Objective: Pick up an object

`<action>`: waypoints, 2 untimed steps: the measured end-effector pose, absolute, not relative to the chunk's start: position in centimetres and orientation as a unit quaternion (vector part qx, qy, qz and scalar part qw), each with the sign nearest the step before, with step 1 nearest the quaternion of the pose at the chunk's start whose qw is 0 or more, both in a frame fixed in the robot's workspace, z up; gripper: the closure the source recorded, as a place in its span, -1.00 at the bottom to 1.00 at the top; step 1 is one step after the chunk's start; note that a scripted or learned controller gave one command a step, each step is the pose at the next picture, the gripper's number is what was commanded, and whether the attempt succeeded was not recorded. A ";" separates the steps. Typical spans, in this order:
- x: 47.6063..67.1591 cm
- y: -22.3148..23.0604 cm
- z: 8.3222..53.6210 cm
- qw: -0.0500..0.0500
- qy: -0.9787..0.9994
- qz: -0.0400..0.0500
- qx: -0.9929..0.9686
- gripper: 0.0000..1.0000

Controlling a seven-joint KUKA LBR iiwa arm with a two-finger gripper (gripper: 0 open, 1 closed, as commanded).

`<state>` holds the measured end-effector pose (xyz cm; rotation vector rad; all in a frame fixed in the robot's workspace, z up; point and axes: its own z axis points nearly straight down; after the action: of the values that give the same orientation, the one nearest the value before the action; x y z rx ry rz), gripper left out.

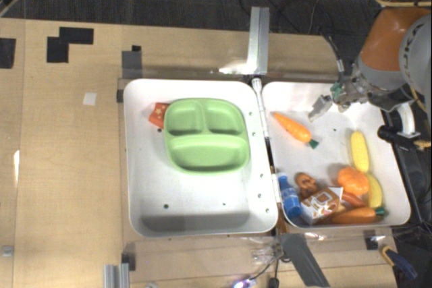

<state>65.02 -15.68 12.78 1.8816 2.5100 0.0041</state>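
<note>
Green divided tray (205, 134) fills my left bin (145, 212), half-hiding a red item (157, 115) at ten o'clock. Right bin (398, 165) holds a carrot (292, 128); gripper (332, 102) hovers spread at twelve, pinching nothing.

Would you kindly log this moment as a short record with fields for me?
left bin: green divided plate, small red item at its left edge
right bin: carrot, yellow corn, pile of toy food in near corner
hand: above right bin's far side, holding nothing
arm: enters from right
</note>
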 end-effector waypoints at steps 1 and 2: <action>67.1 -14.8 25.6 0.003 0.785 0.002 0.619 -1.00; 67.0 -10.9 9.5 0.001 0.821 0.001 0.571 -1.00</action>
<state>67.02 -10.85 9.54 1.7915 2.5778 0.0024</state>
